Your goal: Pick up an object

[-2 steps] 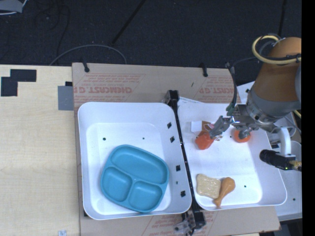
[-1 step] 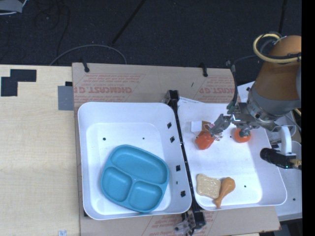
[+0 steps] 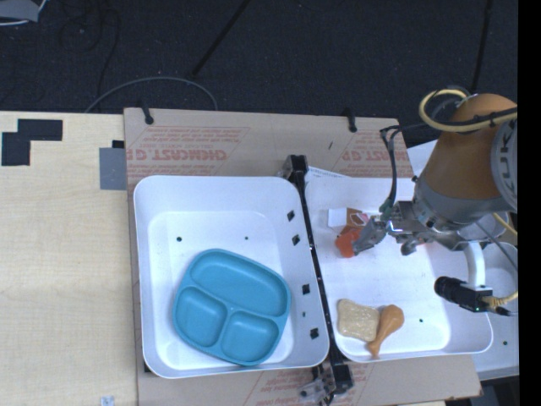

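This looks like a robot lab. A big grey and orange robot arm (image 3: 469, 167) reaches over two white bins (image 3: 152, 227) on a wooden bench (image 3: 59, 269). Black cables (image 3: 220, 32) lie on the dark floor behind the bins. Cardboard (image 3: 220, 146) lies flat under the bins, and toy food (image 3: 372, 321) sits in the right one.

arm: reaching in from right | claw (image 3: 368, 237): low, pointing left
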`<state>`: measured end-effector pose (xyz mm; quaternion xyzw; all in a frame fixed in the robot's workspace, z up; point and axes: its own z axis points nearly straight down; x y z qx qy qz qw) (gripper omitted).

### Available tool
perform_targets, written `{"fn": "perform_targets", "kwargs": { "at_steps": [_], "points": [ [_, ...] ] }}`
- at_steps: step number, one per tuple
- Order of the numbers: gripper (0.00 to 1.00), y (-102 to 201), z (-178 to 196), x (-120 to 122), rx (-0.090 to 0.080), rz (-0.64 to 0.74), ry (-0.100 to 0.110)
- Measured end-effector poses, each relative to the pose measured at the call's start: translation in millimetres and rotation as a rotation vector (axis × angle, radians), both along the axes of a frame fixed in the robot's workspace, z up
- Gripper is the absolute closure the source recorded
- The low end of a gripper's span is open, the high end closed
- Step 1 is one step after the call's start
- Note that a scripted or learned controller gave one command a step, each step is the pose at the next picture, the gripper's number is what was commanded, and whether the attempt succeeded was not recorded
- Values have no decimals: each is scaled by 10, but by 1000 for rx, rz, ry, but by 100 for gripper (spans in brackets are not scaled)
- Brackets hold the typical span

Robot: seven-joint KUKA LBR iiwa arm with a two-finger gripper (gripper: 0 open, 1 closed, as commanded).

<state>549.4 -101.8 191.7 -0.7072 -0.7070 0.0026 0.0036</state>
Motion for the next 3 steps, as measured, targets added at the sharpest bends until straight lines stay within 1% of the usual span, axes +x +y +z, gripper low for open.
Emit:
{"fn": "perform_targets", "kwargs": {
  "at_steps": [1, 2, 3],
  "points": [
    [0, 23, -640, 21, 1, 1, 1],
    [0, 34, -1059, 17, 0, 0, -5],
    [100, 17, -937, 20, 0, -6, -6]
  ]
}}
